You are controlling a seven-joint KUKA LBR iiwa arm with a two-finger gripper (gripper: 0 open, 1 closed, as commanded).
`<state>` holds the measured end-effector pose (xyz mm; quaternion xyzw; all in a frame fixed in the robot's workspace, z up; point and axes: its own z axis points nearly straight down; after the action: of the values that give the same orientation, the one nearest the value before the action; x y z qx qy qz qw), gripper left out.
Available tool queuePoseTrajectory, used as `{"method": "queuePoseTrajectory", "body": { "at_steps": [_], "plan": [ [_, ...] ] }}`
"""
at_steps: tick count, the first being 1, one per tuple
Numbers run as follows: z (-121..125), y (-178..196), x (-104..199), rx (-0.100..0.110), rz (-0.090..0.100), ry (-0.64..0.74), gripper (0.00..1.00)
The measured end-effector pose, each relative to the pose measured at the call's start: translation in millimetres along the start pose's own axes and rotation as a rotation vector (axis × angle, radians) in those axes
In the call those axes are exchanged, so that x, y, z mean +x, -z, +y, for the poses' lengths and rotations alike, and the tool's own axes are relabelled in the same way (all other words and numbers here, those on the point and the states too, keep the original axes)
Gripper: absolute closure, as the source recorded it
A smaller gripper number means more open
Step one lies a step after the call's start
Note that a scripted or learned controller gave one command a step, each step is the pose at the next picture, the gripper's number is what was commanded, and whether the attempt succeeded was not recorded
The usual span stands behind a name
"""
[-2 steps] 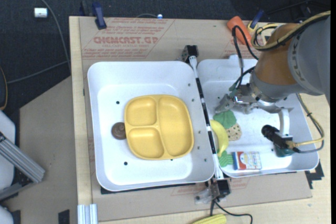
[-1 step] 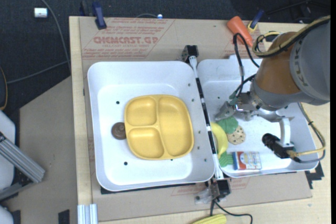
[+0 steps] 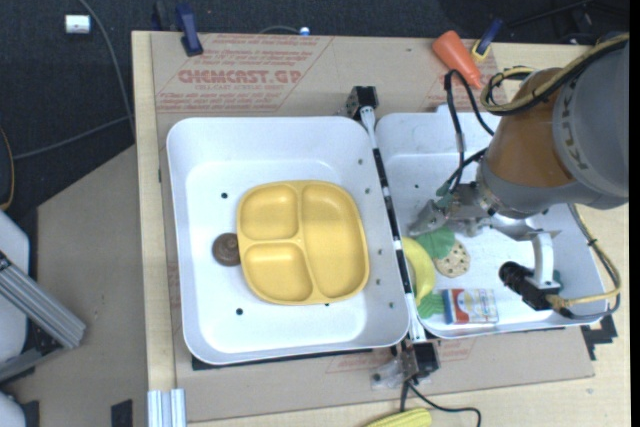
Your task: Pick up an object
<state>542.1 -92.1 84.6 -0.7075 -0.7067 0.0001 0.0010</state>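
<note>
Your tool (image 3: pixel 447 215) hangs low in the right bin (image 3: pixel 420 140), and its grip state cannot be told from here. Take the banana (image 3: pixel 420 267) as your landmark: it lies against the bin's left wall, its long axis running toward the near edge. The tool sits just up and right of the banana's far end, with a green leafy piece (image 3: pixel 436 243) and a speckled round cracker (image 3: pixel 455 260) between them. A small printed box (image 3: pixel 470 305) lies right of the banana's near end.
</note>
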Motion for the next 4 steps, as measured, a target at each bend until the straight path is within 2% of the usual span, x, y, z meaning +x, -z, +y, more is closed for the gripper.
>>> {"method": "queuePoseTrajectory", "body": {
  "at_steps": [1,2,3,4],
  "plan": [
    [-10.3,-0.2,-11.9,0.001,0.000,0.001,0.00],
    [-63.4,0.0,-91.7,0.000,-0.001,-0.001,0.00],
    [-28.1,1.5,-21.8,-0.003,-0.001,0.003,0.00],
    [85.6,0.7,-51.9,-0.003,-0.002,0.003,0.00]
  ]
}}
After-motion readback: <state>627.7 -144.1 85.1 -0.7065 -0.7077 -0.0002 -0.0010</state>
